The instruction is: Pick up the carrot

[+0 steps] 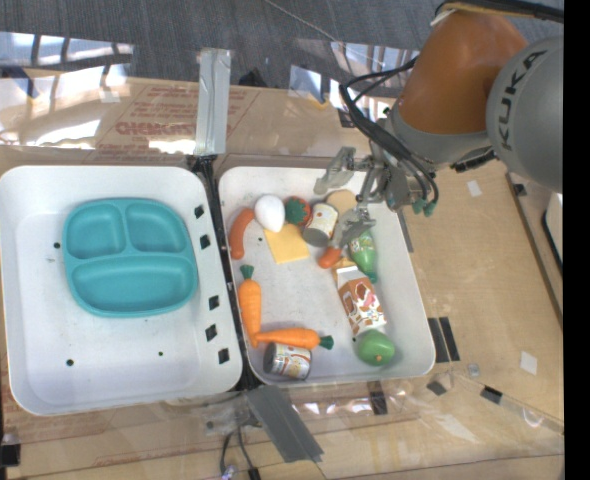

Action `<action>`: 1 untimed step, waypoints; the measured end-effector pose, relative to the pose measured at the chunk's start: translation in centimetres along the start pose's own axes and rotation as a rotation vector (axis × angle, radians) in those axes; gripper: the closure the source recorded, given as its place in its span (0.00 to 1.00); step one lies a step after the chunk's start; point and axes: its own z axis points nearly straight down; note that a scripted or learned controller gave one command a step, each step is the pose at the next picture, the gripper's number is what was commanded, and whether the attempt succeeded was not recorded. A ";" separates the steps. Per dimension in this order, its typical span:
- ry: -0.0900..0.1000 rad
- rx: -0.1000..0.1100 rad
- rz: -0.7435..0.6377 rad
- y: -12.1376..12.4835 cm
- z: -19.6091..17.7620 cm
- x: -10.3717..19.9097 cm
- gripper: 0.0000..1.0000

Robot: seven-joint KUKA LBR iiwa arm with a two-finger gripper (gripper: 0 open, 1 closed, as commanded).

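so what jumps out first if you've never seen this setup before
The big grey and orange arm fills the upper right, its end effector hanging over the right bin's far end. That bin is crowded with toy food, including two carrots near its left wall. In the left bin lies a teal divided plate.

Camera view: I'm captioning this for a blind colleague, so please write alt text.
The gripper hangs over the right bin's far end amid toy food, while two carrots lie by its near-left corner. The left bin holds a teal tray.
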 end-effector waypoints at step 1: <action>0.001 -0.002 -0.091 5.1 14.5 2.9 0.00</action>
